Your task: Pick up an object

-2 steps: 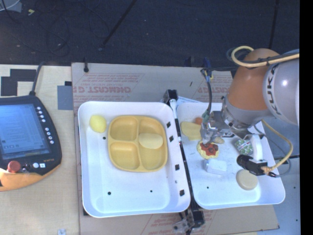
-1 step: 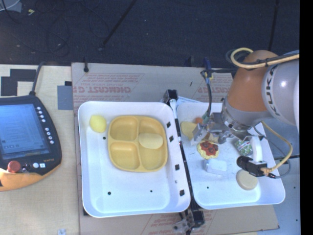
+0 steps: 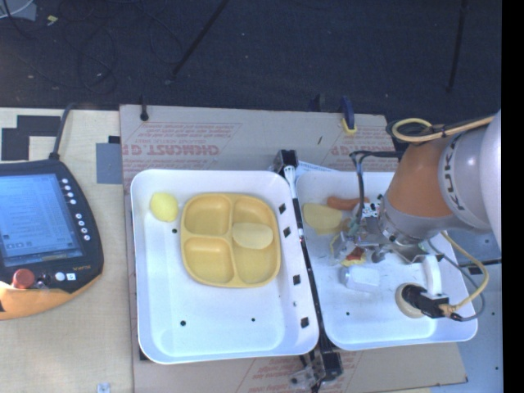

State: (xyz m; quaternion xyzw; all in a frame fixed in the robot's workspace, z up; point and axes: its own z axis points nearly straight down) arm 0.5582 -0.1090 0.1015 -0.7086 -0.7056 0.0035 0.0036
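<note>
From the overhead camera view, the gripper [image 3: 354, 242] sits low in the right shallow white bin [image 3: 385, 330] over a jumble of small objects [image 3: 354, 256]. I'd settle on one piece, maybe the pale yellow lump [image 3: 322, 217], before closing (can't tell its state). The grey arm [image 3: 458, 178] reaches in from the right, wrist bent down.
</note>
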